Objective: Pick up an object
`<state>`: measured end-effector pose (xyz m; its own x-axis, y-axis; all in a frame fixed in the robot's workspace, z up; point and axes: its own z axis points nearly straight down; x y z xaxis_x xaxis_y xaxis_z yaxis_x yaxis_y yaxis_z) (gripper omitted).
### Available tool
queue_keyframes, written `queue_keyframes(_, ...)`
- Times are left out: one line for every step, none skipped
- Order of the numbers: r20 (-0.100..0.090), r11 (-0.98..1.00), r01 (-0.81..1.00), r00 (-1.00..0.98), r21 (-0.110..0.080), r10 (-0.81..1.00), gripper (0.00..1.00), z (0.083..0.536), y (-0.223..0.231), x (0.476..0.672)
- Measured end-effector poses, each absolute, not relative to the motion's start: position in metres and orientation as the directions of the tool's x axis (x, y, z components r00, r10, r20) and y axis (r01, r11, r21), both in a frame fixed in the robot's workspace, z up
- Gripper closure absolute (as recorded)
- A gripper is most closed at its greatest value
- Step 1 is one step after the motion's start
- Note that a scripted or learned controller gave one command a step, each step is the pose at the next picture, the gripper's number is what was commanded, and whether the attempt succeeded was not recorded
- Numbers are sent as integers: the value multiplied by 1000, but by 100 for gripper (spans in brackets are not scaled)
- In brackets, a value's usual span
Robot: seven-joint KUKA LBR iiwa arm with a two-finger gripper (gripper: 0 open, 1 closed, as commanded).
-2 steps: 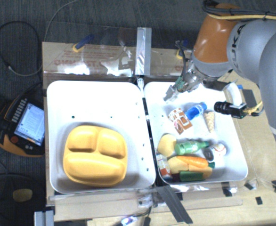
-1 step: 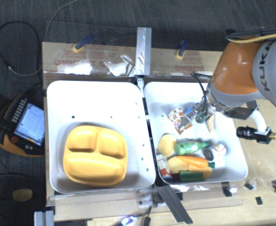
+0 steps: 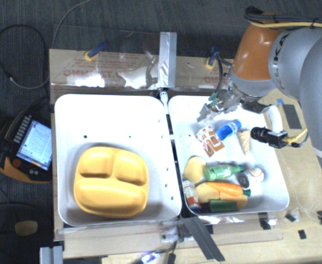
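Tool (image 3: 211, 108) above right bin (image 3: 276, 194), blue bottle (image 3: 227, 130) just beside, finger state unclear

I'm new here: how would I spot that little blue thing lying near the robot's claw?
Look at the right bin, the one crowded with small things. Near its far end, just below the gripper, lies a small blue bottle with a white cap. It is the only blue item; the others are green, orange, yellow or white.

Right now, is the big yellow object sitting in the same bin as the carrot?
No. The big yellow object lies alone in the left bin, while the carrot sits among the small items in the right bin.
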<state>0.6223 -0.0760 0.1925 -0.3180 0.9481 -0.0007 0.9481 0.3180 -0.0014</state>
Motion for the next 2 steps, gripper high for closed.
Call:
queue_keyframes(1, 196, 981, -196, -3, 981, 100, 220, -66, 532)
queue_keyframes(-2, 276, 961, -276, 0, 961, 100, 313, -36, 555)
